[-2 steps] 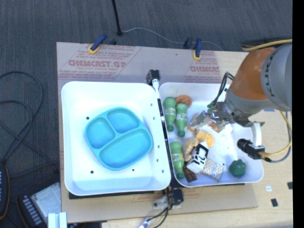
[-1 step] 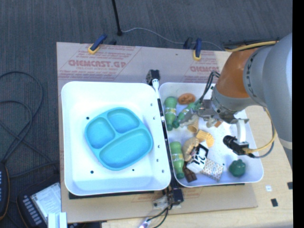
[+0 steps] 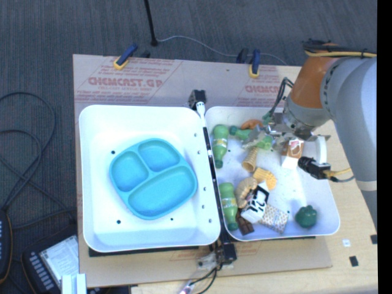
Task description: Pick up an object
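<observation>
At 12 o'clock of the right bin (image 3: 321,222), gripper (image 3: 274,130) sits low among toys; jaw state cannot be told. Blue tray (image 3: 153,177) fills left bin (image 3: 98,121).

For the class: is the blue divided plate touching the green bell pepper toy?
Apart. The camera view shows the blue divided plate in the left bin and the green bell pepper toy in the right.

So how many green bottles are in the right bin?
2. One green bottle stands by the bin's left wall near the top; the other lies lower along the same wall. More may be hidden under the hand.
</observation>
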Tool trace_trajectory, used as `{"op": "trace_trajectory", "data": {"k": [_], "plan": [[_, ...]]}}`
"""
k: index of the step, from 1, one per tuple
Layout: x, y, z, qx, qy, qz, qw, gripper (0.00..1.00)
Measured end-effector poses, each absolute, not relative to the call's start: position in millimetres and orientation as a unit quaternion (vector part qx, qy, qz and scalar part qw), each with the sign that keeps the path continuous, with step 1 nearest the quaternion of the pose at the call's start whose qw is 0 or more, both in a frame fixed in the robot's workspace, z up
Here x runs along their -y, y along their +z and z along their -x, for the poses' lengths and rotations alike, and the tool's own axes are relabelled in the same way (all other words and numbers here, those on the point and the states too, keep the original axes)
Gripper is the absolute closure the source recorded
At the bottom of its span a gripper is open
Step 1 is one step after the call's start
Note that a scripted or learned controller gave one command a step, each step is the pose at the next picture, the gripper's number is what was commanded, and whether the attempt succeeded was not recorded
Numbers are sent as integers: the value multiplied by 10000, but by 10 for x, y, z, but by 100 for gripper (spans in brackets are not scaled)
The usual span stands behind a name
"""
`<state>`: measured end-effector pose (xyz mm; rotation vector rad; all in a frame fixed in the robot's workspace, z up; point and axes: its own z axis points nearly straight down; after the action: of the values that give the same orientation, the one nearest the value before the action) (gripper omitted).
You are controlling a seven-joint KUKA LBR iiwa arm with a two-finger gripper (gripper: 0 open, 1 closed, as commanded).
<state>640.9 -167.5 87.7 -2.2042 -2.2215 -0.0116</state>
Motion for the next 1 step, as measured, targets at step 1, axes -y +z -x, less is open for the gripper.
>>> {"op": "trace_trajectory", "data": {"k": [1], "plan": [[1716, 959, -6370, 7102, 37, 7039, 93, 100]]}}
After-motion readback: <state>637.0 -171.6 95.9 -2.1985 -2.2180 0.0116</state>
